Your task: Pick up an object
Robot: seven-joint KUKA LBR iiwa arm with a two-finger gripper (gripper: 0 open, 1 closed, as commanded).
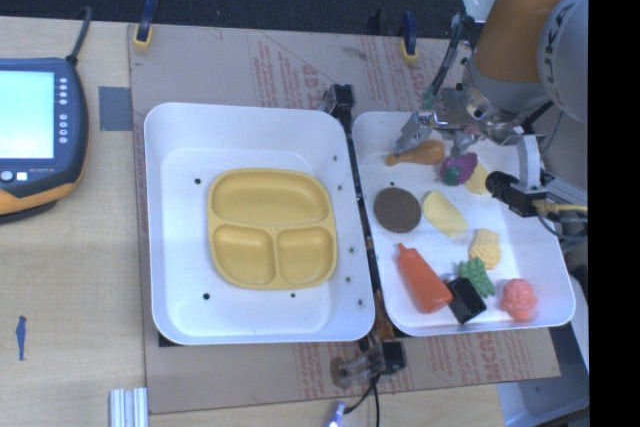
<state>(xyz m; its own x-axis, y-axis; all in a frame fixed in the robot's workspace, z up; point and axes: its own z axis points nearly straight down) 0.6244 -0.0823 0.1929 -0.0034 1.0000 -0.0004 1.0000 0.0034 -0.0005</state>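
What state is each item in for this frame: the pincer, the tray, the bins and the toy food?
Pincer: low over the right bin's far corner, beside the orange drumstick-shaped toy.
Yellow three-compartment plastic tray: flat in the left white bin, nothing in its compartments.
Right white bin: holds the toy food.
Orange-red toy bottle: lying on its side.
Round brown patty: lying flat.
Handheld screen: lit.

white bins: 2 (pixel 165 130) (pixel 560 310) | yellow divided tray: 1 (pixel 272 226) | toy food pieces in right bin: about 9 (pixel 423 279) | blue clamps: 2 (pixel 146 20) (pixel 408 30) | teach pendant: 1 (pixel 35 130)
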